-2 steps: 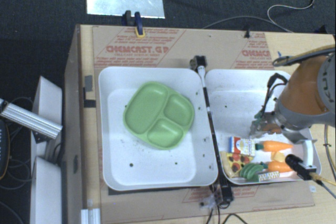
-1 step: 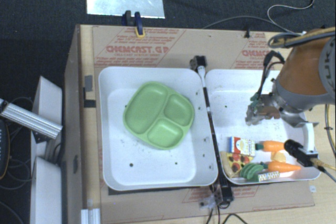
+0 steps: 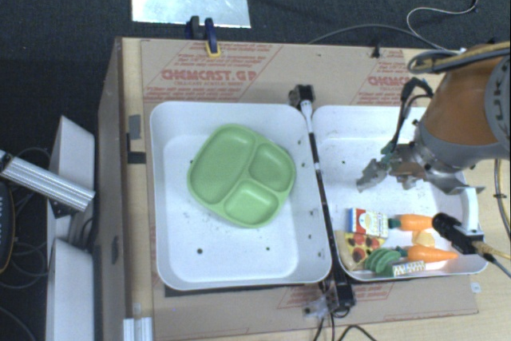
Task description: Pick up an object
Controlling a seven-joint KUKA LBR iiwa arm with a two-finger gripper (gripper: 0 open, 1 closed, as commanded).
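Jaws [image 3: 375, 174] parted and empty above right bin [image 3: 351, 141] floor; toy carrots [image 3: 415, 223] and food pieces [image 3: 375, 239] clustered toward 5 o'clock; recommended: shift over one piece, descend squarely, close only once straddling it.

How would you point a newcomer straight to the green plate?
Of the two white bins side by side, take the left bin. The green plate lies near its middle, alone. It is pale green with three compartments, unlike the small orange and red items piled in the right bin.
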